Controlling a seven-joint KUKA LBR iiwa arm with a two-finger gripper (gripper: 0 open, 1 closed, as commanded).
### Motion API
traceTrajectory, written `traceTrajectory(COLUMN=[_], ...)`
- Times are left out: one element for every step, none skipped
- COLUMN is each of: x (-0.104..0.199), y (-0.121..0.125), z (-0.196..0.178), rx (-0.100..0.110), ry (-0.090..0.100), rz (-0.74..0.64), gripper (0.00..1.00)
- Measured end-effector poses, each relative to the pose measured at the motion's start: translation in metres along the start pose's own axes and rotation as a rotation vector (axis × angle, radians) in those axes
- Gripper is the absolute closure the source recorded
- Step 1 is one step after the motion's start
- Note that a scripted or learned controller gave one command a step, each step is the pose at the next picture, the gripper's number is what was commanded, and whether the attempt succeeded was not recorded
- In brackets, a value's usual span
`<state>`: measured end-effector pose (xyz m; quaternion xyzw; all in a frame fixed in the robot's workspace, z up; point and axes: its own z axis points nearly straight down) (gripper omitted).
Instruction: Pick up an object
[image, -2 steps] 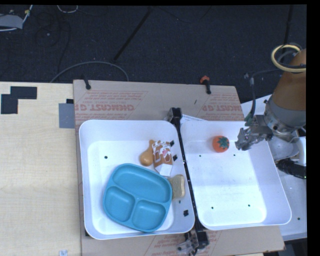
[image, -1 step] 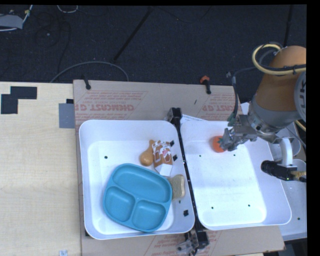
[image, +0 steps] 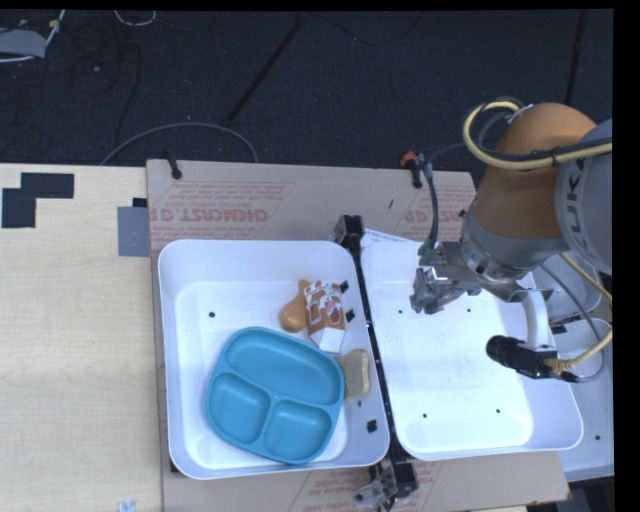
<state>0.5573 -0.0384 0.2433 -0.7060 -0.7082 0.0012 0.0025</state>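
Blue tray (image: 275, 395) crowds the left bin's (image: 190, 262) near edge; claw (image: 428, 298) hovers over the right bin (image: 470, 410).

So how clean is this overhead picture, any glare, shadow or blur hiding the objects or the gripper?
In the camera view the light is even; both white bins look bright, but the blue tray and orange toy stay readable. The gripper is dark and soft-edged against the right bin, so I cannot tell its finger state. The background floor is nearly black.

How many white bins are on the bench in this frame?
2. The left bin holds a blue divided plate and small items; the right bin lies beside it, under the gripper.
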Motion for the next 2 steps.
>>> traceTrajectory(x=[0.057, 0.117], y=[-0.004, -0.003], z=[-0.005, -0.004], rx=[-0.002, -0.002], ry=[0.001, -0.001], rz=[-0.002, -0.002], gripper=[1.00, 1.00])
